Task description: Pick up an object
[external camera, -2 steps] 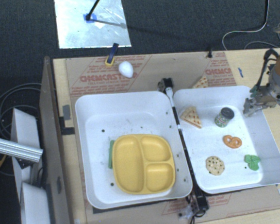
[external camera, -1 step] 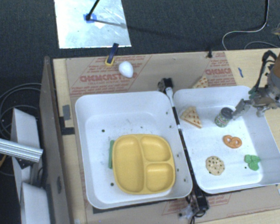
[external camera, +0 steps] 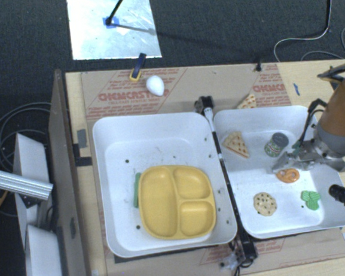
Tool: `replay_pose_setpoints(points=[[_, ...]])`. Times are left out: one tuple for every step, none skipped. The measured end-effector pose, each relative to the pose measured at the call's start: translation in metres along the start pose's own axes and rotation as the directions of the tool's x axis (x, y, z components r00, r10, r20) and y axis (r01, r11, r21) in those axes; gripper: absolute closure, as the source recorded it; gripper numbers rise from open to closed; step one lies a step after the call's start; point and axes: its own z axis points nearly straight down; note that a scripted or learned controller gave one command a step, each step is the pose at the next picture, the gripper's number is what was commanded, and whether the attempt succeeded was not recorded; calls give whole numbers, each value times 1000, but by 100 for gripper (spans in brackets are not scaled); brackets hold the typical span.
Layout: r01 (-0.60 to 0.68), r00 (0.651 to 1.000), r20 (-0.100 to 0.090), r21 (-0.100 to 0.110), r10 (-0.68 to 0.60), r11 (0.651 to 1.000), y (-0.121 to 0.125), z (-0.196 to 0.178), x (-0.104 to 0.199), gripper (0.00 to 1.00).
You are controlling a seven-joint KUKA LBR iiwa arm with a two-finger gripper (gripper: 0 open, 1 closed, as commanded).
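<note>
Approach step: gripper (external camera: 286,165) low in right white bin (external camera: 252,229) near right edge, over orange pretzel-shaped toy (external camera: 288,176). Finger spacing: cannot tell. Next: close on toy, then lift straight.

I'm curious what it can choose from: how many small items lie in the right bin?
5. Wedge slice upper left; can upper middle; orange piece centre, by the claw; cookie lower left; green piece lower right. The arm may hide more.

Glossy plastic tray (external camera: 177,201), smooth white bins (external camera: 112,169), cardboard bench (external camera: 121,95)
</note>
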Motion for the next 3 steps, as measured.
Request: replay_pose_setpoints(points=[[12,1000,4,-1,-12,1000,45,-16,54,0],[-1,1000,6,3,1,1000,7,-37,8,0],[3,1000,3,6,-3,1000,-17,0,22,0]])
